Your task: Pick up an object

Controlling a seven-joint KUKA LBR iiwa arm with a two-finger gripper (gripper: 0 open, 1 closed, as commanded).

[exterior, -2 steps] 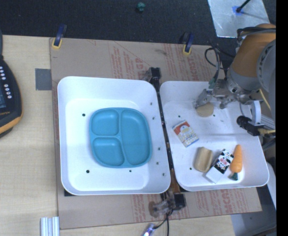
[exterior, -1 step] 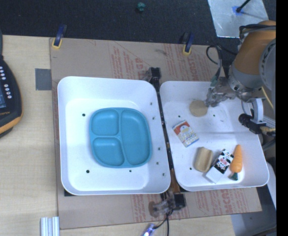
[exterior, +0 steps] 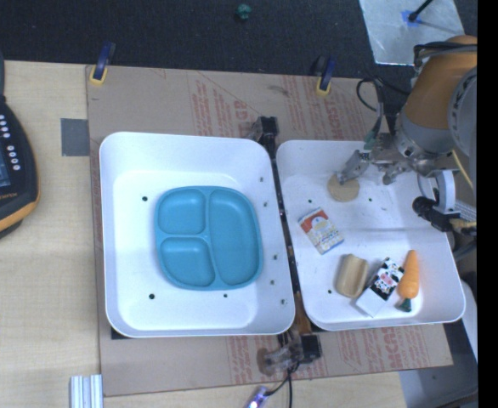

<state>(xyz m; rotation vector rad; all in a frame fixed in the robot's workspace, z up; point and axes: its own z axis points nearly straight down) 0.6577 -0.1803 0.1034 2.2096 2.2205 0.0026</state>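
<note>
Gripper (exterior: 370,167) low over round tan disc (exterior: 344,189) at back of right white bin (exterior: 453,308).
Fingers spread apart, straddling nothing, holding nothing; disc just beside left fingertip, toward bin centre. Risk as judged: closing off-centre, nudging flat disc aside, or skidding over its low edge. Small red-and-white carton (exterior: 320,229), tan cup (exterior: 351,275), orange carrot (exterior: 410,277) well apart, 3 unlikely obstacles.

The right bin (exterior: 313,313) contains five objects. A tan round disc (exterior: 344,189) lies near the far wall. A small printed carton (exterior: 320,229) lies flat at centre-left. A tan cup (exterior: 350,275) (on its side), a black-and-white box (exterior: 382,286) and an orange carrot (exterior: 410,277) occupy the near edge.
</note>
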